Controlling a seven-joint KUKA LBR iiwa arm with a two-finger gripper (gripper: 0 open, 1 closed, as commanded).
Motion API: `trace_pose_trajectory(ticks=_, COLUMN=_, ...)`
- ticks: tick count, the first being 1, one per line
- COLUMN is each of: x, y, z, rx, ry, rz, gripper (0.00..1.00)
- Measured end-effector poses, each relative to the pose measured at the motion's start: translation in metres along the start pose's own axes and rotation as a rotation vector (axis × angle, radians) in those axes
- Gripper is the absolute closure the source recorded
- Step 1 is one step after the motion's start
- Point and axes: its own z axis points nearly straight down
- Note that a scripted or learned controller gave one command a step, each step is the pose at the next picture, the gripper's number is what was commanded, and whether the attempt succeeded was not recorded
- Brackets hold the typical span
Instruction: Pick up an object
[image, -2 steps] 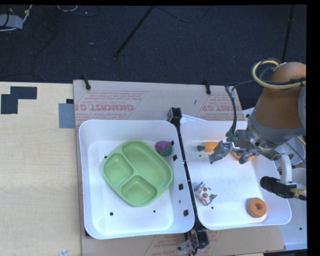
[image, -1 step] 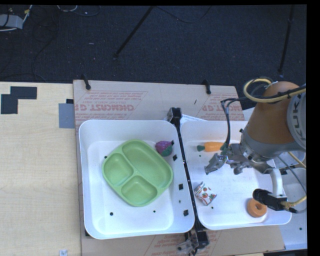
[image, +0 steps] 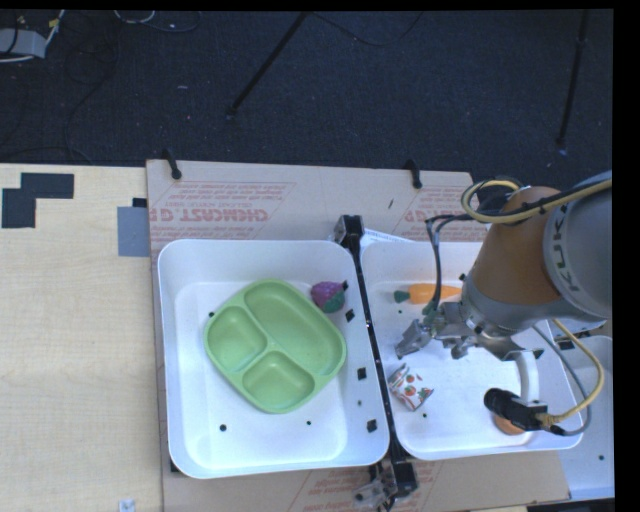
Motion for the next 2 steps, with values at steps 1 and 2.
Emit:
trace_pose_trajectory(ticks=1, x=-0.002, y=0.000, z=-0.013, rx=-0.003, ry=0.000, rz=0.007, gripper=1.00)
trace_pose_trajectory(ticks=2, x=-0.007, y=-0.002, z=-0.056, rx=-0.009, ry=-0.002, rz=0.007, gripper=1.00)
